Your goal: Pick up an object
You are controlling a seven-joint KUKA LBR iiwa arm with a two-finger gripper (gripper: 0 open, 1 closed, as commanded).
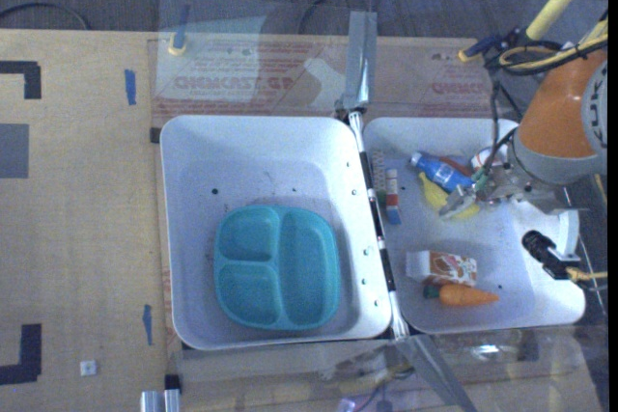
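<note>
1. The end effector (pixel 465 202) is down in the right bin (pixel 507 251), in its upper half. From where I stand I cannot tell whether it is open or closed, and nothing can be seen gripped in it.
2. Its tip is right at the edge of a yellow item (pixel 436 195), close enough that I cannot tell whether the two touch.
3. Just above the yellow item lies a blue bottle (pixel 440 172) with a white label, slanted, its cap end toward the bin's upper left.
4. Behind the end effector the grey arm (pixel 550 159) rises to the right, with its orange band (pixel 565 111) over the bin's right rim.
5. Lower in the same bin, well apart from the end effector, a small white carton (pixel 444 265) lies flat, with an orange carrot (pixel 465 295) just below it, pointing right.
6. Against the right bin's left wall lies a narrow stick-shaped thing (pixel 392 190), white with red and blue parts; it is too small to name.
7. The left bin (pixel 261 159) holds a teal divided tray (pixel 277 267), lying flat in its lower half.
8. Both bins sit side by side on the pale wooden counter (pixel 77 236), which carries black corner marks (pixel 24 77) and a strip of blue tape (pixel 129 87) on its left side.
</note>
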